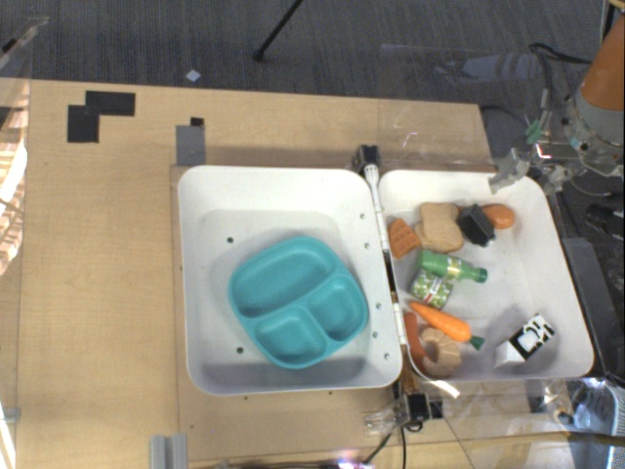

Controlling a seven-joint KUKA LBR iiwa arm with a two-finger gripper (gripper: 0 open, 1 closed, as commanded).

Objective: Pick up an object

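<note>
Grey arm (pixel 601 115) is parked beyond the right white bin (pixel 562 291) (grasp state cannot be told); descent toward the green bottle (pixel 451 267) is needed next.

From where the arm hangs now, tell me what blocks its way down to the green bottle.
Nothing visible does. The arm sits beyond the right bin's far corner; the green bottle lies uncovered, with bread and carrot beside it.

bins (pixel 210 213): white | tray (pixel 298 301): teal | bottle (pixel 444 270): green | carrot (pixel 441 321): orange, green tip | bread (pixel 440 225): tan | box (pixel 532 336): black-and-white patterned
</note>
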